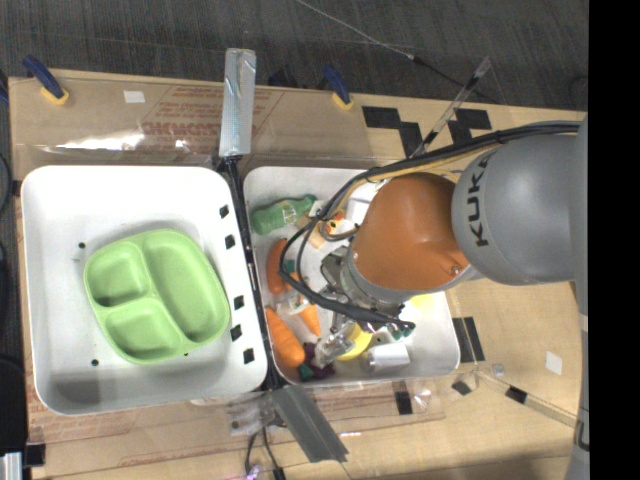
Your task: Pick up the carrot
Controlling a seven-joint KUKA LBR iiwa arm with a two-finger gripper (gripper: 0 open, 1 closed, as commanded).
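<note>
down in the right bin sits my tool, low among the clutter (its grip state i cannot tell). the carrot lies just beside it at the bin's front-left corner. a green divided plate rests in the left bin.

Arm is positioned over right bin; carrot is seen at its near-left corner amid clutter. Green divided tray is seated in left bin.
</note>
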